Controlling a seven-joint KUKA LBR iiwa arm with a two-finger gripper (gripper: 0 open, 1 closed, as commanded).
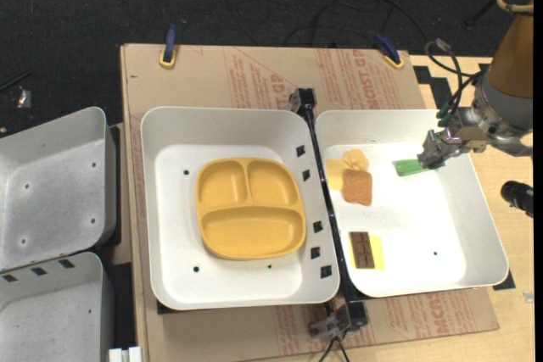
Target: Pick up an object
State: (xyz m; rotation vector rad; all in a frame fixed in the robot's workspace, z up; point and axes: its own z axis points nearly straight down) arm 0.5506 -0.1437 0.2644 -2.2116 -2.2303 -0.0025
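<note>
I have the hand [434,150] down in the right bin [475,267], at its far right side, sitting right at the right end of a green block [409,168]. From this angle I cannot tell how the hand is set, and I cannot say the block is in it; the two look to be touching or nearly so.

My read is that I am at the grasp step, with the green block as the target. It lies flat on the bin floor, apart from the other pieces. The next move calls for getting the hand squarely over the block rather than off its end, seating it low enough to catch such a thin piece, clamping, then lifting straight up. I would check for the block hanging under the hand before calling it a pick.

Counting what I see:
- two white bins on the table [229,72]
- one yellow tray [251,208] with three compartments, in the left bin [161,208]
- in the right bin, one green block
- one orange-brown chunk [357,187], touching a pale yellow piece [355,159] behind it
- one dark brown bar [362,249] lying on a yellow card [376,253] near the front
</note>
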